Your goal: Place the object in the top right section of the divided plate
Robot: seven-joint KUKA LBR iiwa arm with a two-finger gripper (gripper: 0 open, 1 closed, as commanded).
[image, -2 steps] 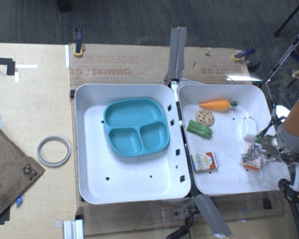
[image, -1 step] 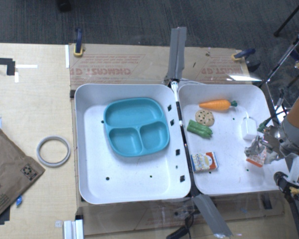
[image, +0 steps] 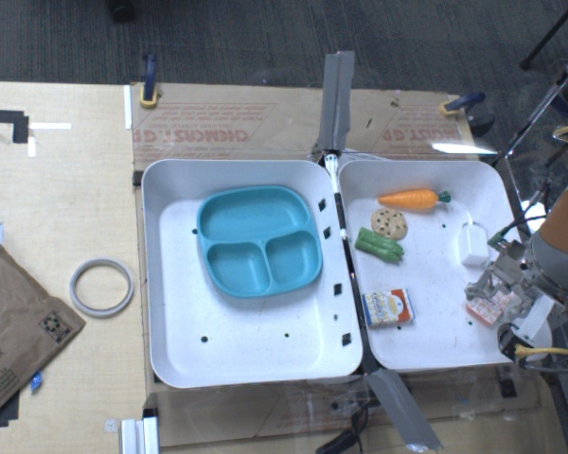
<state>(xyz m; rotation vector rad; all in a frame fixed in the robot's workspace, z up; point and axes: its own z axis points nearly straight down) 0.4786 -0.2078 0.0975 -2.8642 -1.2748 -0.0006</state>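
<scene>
Well, I see the divided plate (image: 260, 252), teal with three sections, lying alone in the left bin (image: 170, 348). Beyond it, in the right bin (image: 435, 348), lie a carrot (image: 412, 199), a cookie (image: 388, 221), a green pod (image: 379, 245), a small carton (image: 388, 307) and a white piece (image: 475, 245). My gripper (image: 497, 296) hangs at that bin's right edge, far from the plate; I cannot tell its opening or whether it holds anything.

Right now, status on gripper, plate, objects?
Gripper low over right bin's right edge. Divided plate in left bin. Carrot, cookie in right bin.
</scene>
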